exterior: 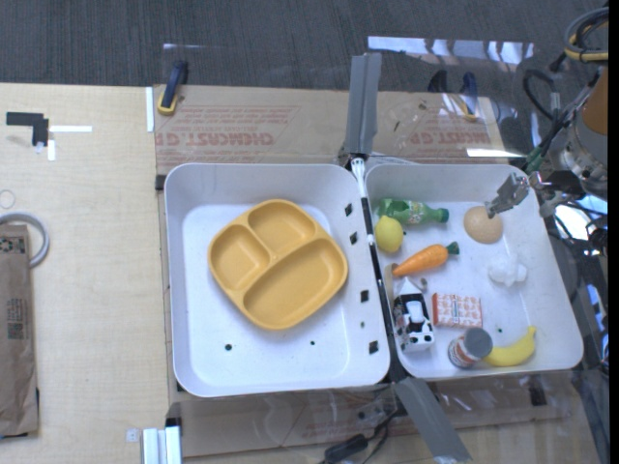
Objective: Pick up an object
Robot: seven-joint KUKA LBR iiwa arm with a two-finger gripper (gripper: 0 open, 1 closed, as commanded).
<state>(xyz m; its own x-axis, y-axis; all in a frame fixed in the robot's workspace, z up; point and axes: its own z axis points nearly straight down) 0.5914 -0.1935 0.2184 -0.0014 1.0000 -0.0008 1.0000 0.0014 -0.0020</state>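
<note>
The right bin [566, 288] holds several small items: a green bottle [411, 212], a lemon [388, 233], a carrot [424, 258], a tan egg [481, 224], a white crumpled piece [507, 273], a black-and-white cow toy [413, 319], a red snack box [456, 309], a can [470, 347] and a banana [513, 349]. My gripper [505, 199] hangs at the bin's far right corner, just above and right of the egg. I see nothing held in it.
A yellow divided plate [279, 262] lies in the left bin [184, 288]. The arm and its cables [580, 114] crowd the right edge. A brown paper bag [14, 327] rests on the bench at far left.
</note>
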